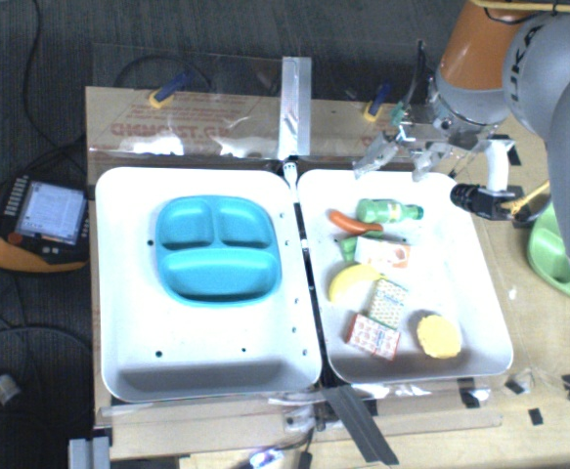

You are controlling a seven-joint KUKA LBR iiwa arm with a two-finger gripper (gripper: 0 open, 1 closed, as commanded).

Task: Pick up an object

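The left white bin (128,291) holds a blue divided tray (216,247). The right white bin (490,301) carries the small items: a green bottle (387,211) lying on its side near the far wall, an orange carrot-like piece (353,224) touching it, a white carton (382,254), a yellow lemon-shaped piece (351,281), two patterned boxes (380,319) and a round yellow piece (439,336). The gripper (394,164) hangs above the far rim of the right bin, fingers spread apart, nothing between them, clear of the bottle below.
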